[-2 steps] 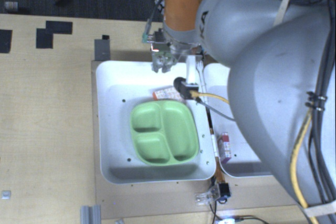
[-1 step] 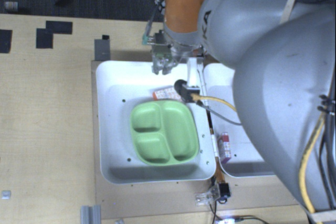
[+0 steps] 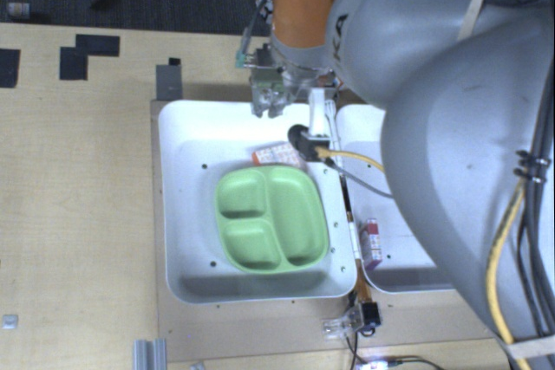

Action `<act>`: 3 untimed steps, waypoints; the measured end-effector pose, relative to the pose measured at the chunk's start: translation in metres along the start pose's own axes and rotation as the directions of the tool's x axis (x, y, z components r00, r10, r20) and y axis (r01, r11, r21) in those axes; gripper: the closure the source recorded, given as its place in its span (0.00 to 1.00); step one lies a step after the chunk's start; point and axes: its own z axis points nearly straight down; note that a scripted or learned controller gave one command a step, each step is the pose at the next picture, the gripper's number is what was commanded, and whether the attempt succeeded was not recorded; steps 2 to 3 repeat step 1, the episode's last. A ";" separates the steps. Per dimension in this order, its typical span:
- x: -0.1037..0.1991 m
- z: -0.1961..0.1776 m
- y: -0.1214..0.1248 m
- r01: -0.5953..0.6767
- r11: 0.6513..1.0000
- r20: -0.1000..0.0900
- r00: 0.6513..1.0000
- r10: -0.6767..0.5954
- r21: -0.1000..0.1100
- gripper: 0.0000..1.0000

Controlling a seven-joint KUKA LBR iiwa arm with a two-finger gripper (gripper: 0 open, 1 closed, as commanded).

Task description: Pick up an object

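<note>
My gripper [image 3: 268, 102] hung over the left bin [image 3: 178, 186], above the green tray [image 3: 270, 218]; my grip's state was unclear.

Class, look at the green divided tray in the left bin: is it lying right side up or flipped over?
Right side up. The green tray shows its three hollow compartments facing upward.

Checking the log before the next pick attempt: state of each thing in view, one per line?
gripper: over the far end of the left bin, nothing seen between its fingers
green divided tray: lying flat, right side up, in the left bin
small red-and-white packet: flat on the bin floor, at the tray's far edge
small red item: lying in the right bin, near its left wall
</note>
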 end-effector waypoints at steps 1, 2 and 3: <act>0.015 -0.004 0.000 0.000 1.000 0.000 1.000 0.000 0.000 1.00; 0.015 -0.004 0.000 0.000 1.000 0.000 1.000 0.000 0.000 1.00; 0.015 -0.004 0.000 0.000 1.000 0.000 1.000 0.000 0.000 1.00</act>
